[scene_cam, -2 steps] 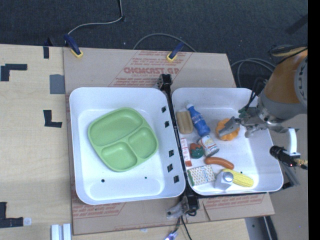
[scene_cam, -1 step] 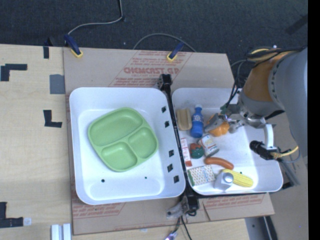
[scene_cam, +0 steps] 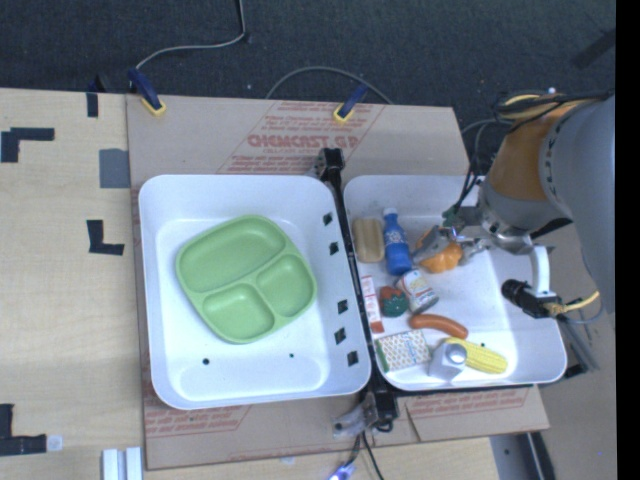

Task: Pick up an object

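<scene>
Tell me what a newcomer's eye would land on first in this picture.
First, the big green divided plate lying in the left bin. Next, the cluster of small things in the right bin: a blue bottle, a toy hot dog and a yellow corn cob near the front. Then the grey arm with its orange band, reaching in from the right, gripper over an orange item.

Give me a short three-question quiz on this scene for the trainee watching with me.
1. True or false: the green divided plate lies in the same bin as the blue bottle.
2. Which item lies nearest the gripper: A) the corn cob, B) the orange object, C) the sausage?
3. Fill in: the corn cob lies in the right bin's ____ corner, toward the camera.

Key: 1 false; 2 B; 3 near right.
</scene>
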Controlling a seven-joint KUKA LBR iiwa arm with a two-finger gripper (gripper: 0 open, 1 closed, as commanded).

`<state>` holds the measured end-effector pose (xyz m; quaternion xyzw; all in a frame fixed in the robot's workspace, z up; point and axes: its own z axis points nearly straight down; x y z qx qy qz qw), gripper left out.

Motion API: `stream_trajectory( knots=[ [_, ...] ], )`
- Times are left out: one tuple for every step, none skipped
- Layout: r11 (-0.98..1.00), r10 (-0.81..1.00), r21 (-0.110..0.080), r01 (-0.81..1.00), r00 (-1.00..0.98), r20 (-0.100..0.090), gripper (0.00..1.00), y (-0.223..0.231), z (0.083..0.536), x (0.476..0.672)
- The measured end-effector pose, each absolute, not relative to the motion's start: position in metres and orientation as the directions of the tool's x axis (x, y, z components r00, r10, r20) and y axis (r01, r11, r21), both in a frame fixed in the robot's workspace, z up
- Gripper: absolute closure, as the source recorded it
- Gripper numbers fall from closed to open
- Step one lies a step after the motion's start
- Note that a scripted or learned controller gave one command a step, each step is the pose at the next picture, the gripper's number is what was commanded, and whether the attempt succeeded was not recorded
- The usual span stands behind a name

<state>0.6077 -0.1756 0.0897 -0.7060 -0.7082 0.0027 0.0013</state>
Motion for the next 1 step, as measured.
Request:
stream_trajectory(
  knots=[
    [0.002,1.000,0.001,1.000,-0.002,0.000,1.00,-0.0857,0.1849,0.6070]
  ],
)
